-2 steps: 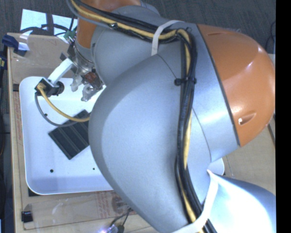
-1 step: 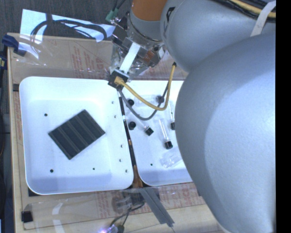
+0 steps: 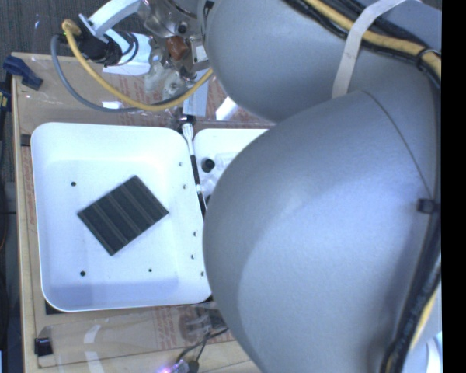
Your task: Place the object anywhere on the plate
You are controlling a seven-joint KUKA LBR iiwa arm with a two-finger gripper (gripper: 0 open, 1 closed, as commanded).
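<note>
Hand (image 3: 173, 92) beyond bins, plate (image 3: 123, 213) well apart

1. Left bin (image 3: 54, 208): open from above; a dark ribbed plate (image 3: 123, 214) lies flat at its middle, floor bare around it.
2. Right bin (image 3: 225, 142): mostly covered by the grey arm (image 3: 318, 231).
3. Cables (image 3: 101, 92) loop over the table's (image 3: 124, 340) far edge.

We are looking at a wooden bench (image 3: 101, 340) with a pale top. Two white bins are sitting directly on it, side by side. The left bin (image 3: 54, 208) is lying fully in view, and the right bin (image 3: 229, 140) is showing just one corner beside it. A blue clamp (image 3: 19, 70) is gripping the far left corner of the bench.
</note>
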